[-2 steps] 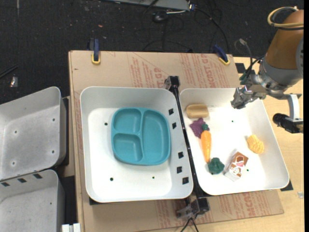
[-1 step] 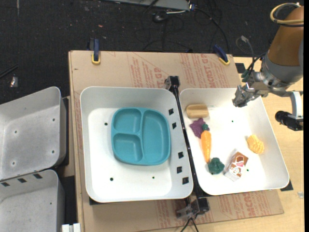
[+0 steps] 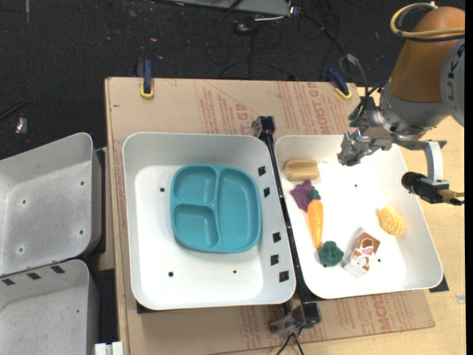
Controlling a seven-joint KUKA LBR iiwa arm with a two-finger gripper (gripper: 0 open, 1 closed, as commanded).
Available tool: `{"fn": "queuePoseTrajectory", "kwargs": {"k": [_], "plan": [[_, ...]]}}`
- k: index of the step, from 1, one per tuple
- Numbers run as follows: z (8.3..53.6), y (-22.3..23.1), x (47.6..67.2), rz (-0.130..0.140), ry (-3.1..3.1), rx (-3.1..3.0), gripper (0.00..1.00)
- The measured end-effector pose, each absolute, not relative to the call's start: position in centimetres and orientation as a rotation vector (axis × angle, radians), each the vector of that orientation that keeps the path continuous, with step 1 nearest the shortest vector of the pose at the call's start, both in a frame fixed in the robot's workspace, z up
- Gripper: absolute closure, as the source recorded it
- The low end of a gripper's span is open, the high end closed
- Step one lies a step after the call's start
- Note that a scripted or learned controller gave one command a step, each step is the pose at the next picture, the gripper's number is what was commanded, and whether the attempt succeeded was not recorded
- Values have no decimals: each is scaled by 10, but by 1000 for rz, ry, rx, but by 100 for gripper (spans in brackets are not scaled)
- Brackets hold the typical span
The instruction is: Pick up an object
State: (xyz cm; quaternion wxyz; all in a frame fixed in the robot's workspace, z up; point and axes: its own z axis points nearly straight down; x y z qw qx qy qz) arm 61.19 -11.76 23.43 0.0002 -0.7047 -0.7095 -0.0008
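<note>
While poised low over the far end of the shallow white right-hand bin (image 3: pixel 436 266), carrying nothing that can be seen: dark two-finger pincer (image 3: pixel 355 152) on the grey and orange arm (image 3: pixel 417 98); open or closed, impossible to tell. Across the divider from the pincer, the second white bin (image 3: pixel 148 198) with a teal divided plastic plate (image 3: pixel 216 208), probably out of play. Toward the camera from the pincer, scattered loose, likely so that each can be taken singly: orange toy carrot (image 3: pixel 315 222); small printed carton (image 3: pixel 362 252); yellow corn piece (image 3: pixel 391 220); purple grape bunch (image 3: pixel 303 194); green broccoli (image 3: pixel 330 254). Nearest the pincer, just beside it toward the divider, a tan bread-like block (image 3: pixel 301 170); seemingly the easiest target.
</note>
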Motion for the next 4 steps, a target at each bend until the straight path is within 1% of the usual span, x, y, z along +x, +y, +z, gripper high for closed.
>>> {"fn": "queuePoseTrajectory", "kwargs": {"k": [1,2,4], "plan": [[239,-57,606,-2,-2230,-2210,100],[227,-7,596,2,-2227,-2213,100],[245,99,565,0,-2229,-2210,100]]}}
